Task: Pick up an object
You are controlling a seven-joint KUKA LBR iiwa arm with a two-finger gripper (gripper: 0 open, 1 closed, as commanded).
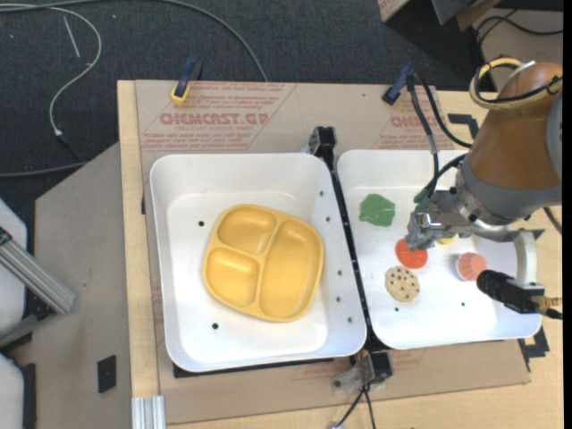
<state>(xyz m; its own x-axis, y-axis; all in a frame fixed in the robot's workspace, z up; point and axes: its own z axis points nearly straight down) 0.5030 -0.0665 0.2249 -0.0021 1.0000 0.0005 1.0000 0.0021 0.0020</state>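
Currently pincer (420, 235) sits directly over the orange-red piece (412, 256) in the right bin (500, 329), just above the cookie (402, 283) and below-right of the green piece (377, 209); grip state cannot be told; approach looks vertical.

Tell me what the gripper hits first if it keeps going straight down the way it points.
Most likely the orange-red round piece: the gripper hangs right above it in the right bin. Depth is unclear from this slanted view, so it might just clip its edge.
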